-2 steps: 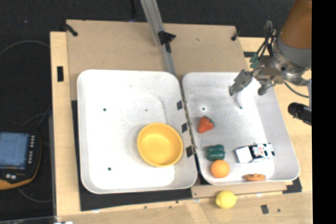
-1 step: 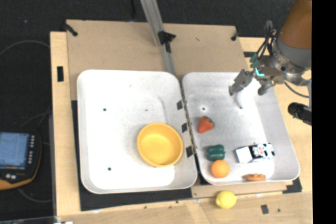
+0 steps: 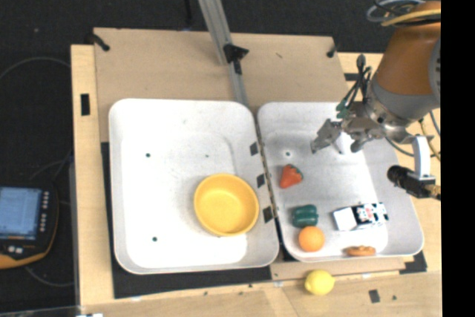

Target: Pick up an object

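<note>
The right bin [image 3: 338, 119] is bare across its upper half, its objects crowded toward 6 o'clock: a red pepper-like piece [image 3: 290, 175], a dark green block [image 3: 304, 216], an orange [image 3: 311, 239], a white box [image 3: 359, 216] and a small orange piece [image 3: 361, 251] on the rim; the gripper [image 3: 340, 139] hangs over the open floor at 1 o'clock from the red piece, fingers spread, nothing between them; the left bin [image 3: 178, 137] holds a yellow bowl [image 3: 225, 204]; a lemon [image 3: 319, 282] lies outside on the bench.
</note>
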`<state>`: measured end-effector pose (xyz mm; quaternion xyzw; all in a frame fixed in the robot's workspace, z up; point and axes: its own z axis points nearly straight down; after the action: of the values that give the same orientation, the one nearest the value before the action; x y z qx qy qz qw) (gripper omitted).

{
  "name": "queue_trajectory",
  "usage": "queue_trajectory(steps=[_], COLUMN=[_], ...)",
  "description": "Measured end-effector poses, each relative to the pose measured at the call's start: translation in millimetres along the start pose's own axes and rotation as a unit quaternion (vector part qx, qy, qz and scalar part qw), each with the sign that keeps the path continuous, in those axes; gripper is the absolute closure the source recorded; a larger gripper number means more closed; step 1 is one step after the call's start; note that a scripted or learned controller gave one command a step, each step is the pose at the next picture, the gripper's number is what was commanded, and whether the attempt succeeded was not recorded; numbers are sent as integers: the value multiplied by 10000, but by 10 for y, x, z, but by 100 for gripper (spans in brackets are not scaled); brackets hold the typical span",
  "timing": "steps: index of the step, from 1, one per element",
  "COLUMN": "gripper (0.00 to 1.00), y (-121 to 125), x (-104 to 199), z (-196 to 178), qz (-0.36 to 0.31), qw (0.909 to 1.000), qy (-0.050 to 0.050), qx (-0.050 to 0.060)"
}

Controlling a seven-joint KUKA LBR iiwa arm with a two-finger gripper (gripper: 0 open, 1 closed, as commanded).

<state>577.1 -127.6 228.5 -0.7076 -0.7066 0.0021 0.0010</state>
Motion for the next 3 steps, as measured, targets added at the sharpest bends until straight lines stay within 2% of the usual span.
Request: queue_trajectory(steps=[2,3], gripper=[0,100], y=[-31,-11], x=[-192,-189], z=[1051,914], qz=[0,23], qw=[10000,10000], qy=[-6,6], qx=[-5,-43])
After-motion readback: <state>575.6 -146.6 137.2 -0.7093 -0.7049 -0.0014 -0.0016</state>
